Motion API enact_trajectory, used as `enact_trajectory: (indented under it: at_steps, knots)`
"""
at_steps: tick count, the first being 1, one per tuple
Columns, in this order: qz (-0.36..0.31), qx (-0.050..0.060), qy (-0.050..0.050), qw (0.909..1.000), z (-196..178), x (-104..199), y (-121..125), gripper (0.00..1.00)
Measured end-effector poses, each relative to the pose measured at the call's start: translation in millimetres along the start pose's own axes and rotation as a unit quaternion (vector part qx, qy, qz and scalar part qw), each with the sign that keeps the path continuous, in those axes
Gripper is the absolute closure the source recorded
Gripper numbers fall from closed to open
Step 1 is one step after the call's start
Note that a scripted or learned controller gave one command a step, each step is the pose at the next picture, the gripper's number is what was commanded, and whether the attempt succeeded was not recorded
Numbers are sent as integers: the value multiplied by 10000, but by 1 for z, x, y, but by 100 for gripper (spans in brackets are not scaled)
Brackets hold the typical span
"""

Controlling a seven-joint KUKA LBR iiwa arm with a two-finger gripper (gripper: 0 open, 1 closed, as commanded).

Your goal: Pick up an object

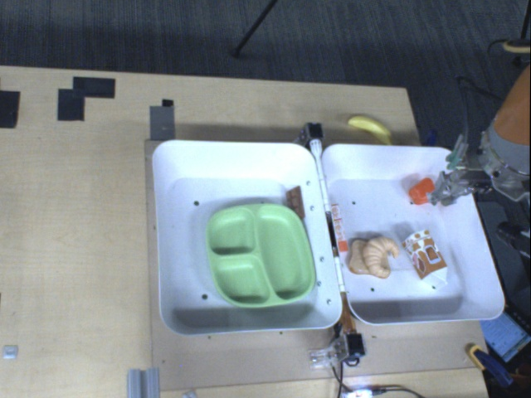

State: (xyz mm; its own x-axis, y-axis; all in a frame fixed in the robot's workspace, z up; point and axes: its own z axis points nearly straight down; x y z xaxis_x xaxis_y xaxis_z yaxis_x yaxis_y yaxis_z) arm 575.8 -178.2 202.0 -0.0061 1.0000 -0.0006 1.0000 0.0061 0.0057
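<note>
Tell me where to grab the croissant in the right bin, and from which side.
Judging from above, take the croissant across its thick middle, coming straight down. It lies flat on the right bin, curved, with bare floor around it and the small printed carton off to its right, apart. The gripper is near the orange object.

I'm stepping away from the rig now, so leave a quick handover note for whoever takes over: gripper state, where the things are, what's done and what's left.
Gripper: over the right bin's far right side, beside the orange object; nothing visibly held.
Right bin: orange object near the back, croissant in the middle, small printed carton to its right.
Left bin: green divided plate.
Banana lies on the bench behind the right bin.
Done: no pick yet.
Left: grasp and lift one object, likely the orange one.
</note>
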Motion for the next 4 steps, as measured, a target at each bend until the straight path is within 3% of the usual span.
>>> enact_trajectory:
  at_steps: [1,2,3,4]
  knots:
    - [2,13,0,10000,1,-1,-1,0]
    - [18,9,0,10000,116,0,-73,0]
    - [13,-25,-7,10000,104,0,-71,100]
    - [0,4,11,10000,7,98,16,100]
